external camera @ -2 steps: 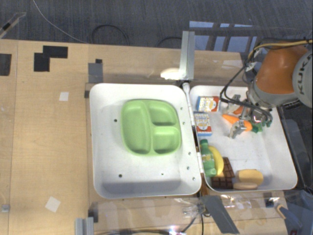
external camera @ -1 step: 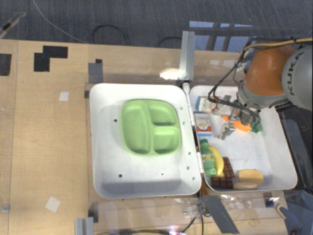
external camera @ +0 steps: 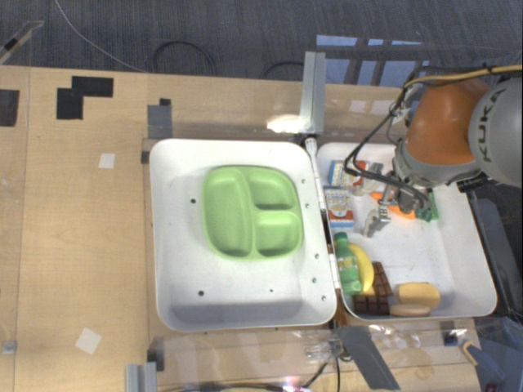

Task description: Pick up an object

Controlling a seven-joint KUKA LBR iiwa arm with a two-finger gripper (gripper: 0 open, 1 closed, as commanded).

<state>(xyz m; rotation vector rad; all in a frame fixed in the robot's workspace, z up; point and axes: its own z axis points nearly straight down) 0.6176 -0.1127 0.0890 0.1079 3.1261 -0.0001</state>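
Green divided tray (external camera: 250, 212) sits upside up in the left bin (external camera: 176, 300), roughly central, three compartments visible. All positions below are given against this tray.

Right of the tray, past the shared rim, is the right bin (external camera: 458, 260). Arm (external camera: 445, 129) enters from the right; its orange band and grey housing cover the bin's upper right corner and whatever lies under it. Gripper (external camera: 377, 221) hangs low over the bin, right of the tray and level with its middle. The fingers look close together with nothing clearly between them, but they are small and partly lost against cables, so I cannot tell their state for certain.

Objects in the right bin, all right of the tray:
- carton (external camera: 338, 193), white with blue and red print, level with the tray's upper half, partly hidden by cables.
- orange item (external camera: 398, 211) with a green piece beside it, under the wrist; shape hard to make out.
- green bottle (external camera: 346, 264), just right of the tray's lower corner, against the bin wall.
- banana (external camera: 364, 268), touching the bottle's far side.
- brown block (external camera: 370, 305), below the banana; identity unclear.
- bread roll (external camera: 417, 296), tan, furthest right in the lower row, touching the block.

No item is lifted; all rest on the bin floor.
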